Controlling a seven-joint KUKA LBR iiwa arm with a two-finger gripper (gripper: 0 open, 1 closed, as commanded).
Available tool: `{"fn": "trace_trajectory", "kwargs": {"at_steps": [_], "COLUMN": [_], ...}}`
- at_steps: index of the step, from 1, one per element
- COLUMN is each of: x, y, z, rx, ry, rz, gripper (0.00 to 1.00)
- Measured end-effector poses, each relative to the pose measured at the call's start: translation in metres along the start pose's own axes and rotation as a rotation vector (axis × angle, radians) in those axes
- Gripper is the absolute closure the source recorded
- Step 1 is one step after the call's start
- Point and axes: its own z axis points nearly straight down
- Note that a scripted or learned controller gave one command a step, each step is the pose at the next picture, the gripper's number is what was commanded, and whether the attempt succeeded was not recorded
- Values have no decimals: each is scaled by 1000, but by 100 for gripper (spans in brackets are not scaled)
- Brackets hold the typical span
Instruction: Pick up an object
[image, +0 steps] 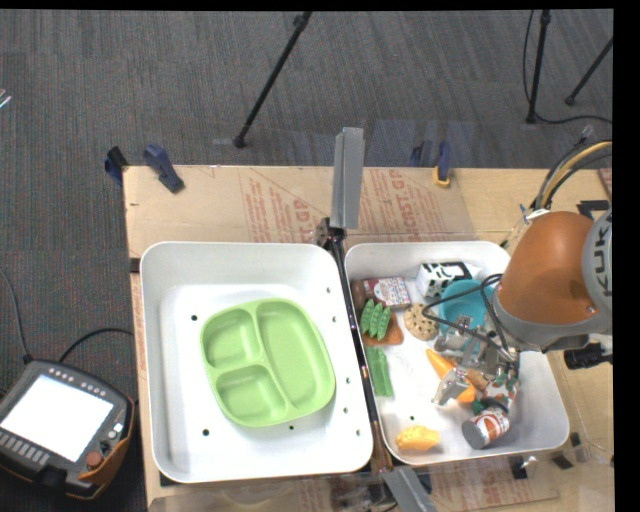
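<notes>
Gripper is down low in the right bin, toward the lower right of the frame, with the grey arm and its orange band hanging over the bin's right side. Whether that tool is clenched or released, I cannot tell; the metal parts blur together against the clutter.

Right at the tool tip sits an orange piece, touching or just beside the metal, and it's not clear that anything is actually lifted. Just below and right of the tool lies a small can on its side, red and white, near the bin's lower right corner. A yellow item rests lower left of the tool, by the bin's bottom wall.

Further left in that bin, well apart from the tool: a green pod-like toy and a long green piece along the left wall, a round cookie-like disc, a small printed packet, and a teal object partly tucked under the arm.

Over in the left bin, a light green divided plate lies flat, three compartments, well away from the action.
</notes>
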Motion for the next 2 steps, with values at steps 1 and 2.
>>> {"fn": "trace_trajectory", "kwargs": {"at_steps": [1,2], "x": [0,38], "y": [3,49], "z": [-10,0], "rx": [-3,-2], "ry": [-1,-1], "rz": [-6,152], "gripper": [100,100]}}
